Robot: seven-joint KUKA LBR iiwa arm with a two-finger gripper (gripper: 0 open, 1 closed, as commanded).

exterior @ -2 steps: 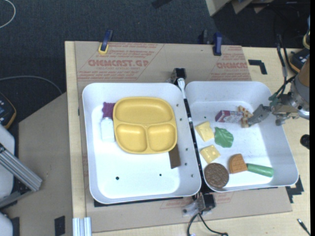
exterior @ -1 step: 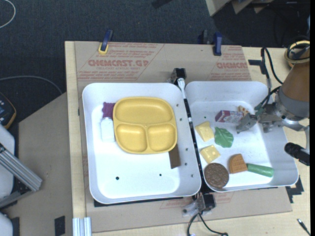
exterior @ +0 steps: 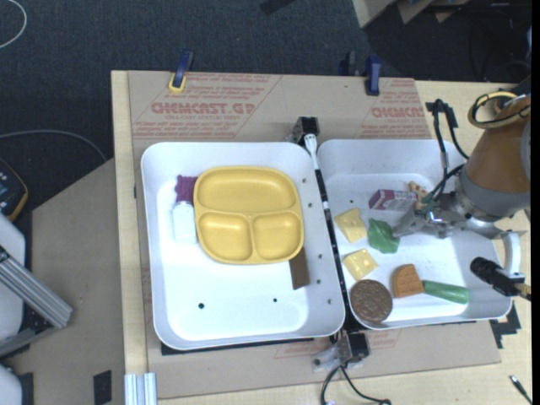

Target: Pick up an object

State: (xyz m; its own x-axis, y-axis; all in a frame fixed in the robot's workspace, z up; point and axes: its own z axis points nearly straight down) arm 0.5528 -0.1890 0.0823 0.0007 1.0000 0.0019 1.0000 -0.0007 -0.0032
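Claw, grip state unreadable, hangs beside green block in right bin; block looks light, rigid, best pinched across flat sides.

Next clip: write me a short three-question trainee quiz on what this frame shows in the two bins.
1. True or false: the yellow divided tray lies in the right bin.
2. Which object is nearest the claw? A) brown round disc B) green block C) white bottle
3. Fill in: the arm enters from the view's ____ side.

Key: 1 false, it lies in the left bin; 2 B; 3 right.
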